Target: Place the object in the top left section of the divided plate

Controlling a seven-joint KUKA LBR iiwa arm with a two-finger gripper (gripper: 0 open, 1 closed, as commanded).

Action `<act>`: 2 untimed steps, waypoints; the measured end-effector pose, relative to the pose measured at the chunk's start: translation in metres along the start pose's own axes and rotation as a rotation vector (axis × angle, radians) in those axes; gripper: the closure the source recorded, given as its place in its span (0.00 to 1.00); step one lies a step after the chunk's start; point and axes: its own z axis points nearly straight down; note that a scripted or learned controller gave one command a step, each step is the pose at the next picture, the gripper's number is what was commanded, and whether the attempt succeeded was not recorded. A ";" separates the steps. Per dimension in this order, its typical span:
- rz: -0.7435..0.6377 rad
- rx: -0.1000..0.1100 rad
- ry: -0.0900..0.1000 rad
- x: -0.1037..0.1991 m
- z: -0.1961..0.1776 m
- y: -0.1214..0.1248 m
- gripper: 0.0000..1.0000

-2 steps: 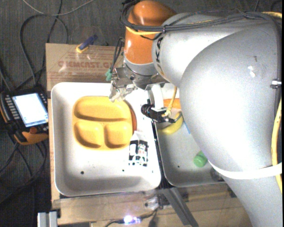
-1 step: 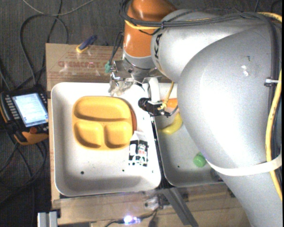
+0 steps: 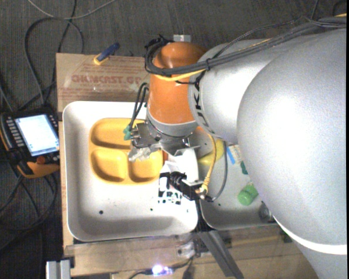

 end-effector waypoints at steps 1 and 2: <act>-0.318 -0.006 0.000 0.040 0.077 -0.047 1.00; -0.331 0.013 0.010 0.049 0.080 -0.053 0.00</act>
